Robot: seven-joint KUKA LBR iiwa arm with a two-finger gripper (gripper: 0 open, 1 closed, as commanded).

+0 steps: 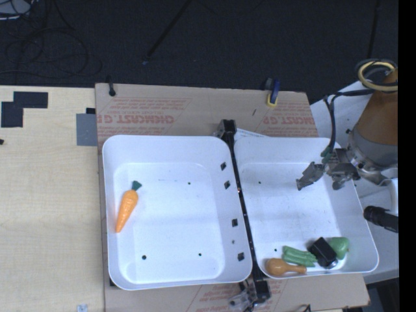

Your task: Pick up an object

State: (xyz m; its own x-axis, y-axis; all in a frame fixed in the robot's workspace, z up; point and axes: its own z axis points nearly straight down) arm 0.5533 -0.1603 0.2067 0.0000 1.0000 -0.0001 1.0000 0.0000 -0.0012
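Observation:
An orange toy carrot (126, 208) with a green top lies at the left side of the left bin (166, 149). In the right bin (286, 174), at the near edge, lie a tan pear-shaped toy (284, 267), a green pod-like toy (299, 256), a black block (323, 251) and a light green piece (340, 244). My gripper (323, 174) hangs over the right bin's far right part, above the bare floor and well away from the toys. Its fingers are spread apart with nothing between them.
A black divider with clips (235, 194) runs between the two bins. Cardboard (195, 109) lies under the bins, with a blue-yellow clamp (272, 92) at its far edge. A black cylinder (383, 218) juts in at the right. Cables trail on the dark floor behind.

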